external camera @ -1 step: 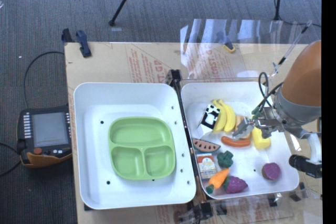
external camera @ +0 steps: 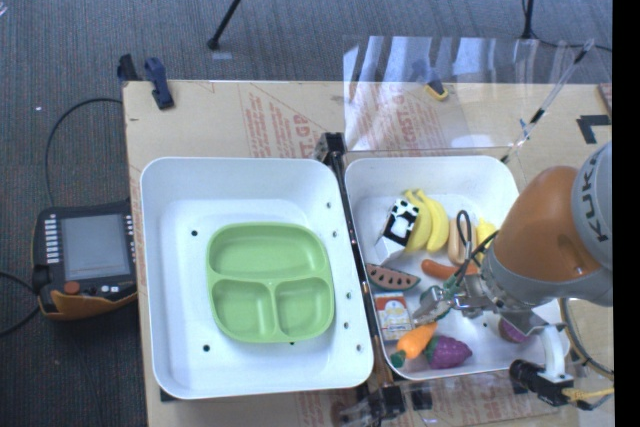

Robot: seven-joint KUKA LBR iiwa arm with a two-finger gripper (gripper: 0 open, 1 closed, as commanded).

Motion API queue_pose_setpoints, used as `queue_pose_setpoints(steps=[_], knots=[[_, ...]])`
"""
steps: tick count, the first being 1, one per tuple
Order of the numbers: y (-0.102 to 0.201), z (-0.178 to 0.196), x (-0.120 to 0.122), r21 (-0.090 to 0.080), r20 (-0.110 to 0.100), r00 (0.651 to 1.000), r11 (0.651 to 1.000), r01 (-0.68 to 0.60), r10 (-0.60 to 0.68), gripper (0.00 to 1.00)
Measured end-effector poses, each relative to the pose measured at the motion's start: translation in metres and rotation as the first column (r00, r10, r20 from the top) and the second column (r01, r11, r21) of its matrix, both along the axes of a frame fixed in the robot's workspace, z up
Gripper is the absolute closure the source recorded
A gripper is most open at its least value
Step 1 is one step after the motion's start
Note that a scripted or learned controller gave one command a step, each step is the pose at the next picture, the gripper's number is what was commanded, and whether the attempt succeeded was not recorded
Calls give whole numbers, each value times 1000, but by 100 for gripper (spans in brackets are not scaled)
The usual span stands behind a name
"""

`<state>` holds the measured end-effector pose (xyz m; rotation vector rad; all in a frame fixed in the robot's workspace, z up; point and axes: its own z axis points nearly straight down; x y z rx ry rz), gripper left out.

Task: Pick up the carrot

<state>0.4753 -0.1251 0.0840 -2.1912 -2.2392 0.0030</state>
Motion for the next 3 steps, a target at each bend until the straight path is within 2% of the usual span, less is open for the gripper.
queue_pose_setpoints(steps=[1, 2, 3], knots=[[-1, 5, -2, 3, -9, 1000, 1000, 10, -10, 100], [-1, 5, -2, 3, -9, 1000, 1000, 10, -10, 0], [-1, 11, -2, 6, -15, 1000, 1000, 18, -18, 100]])
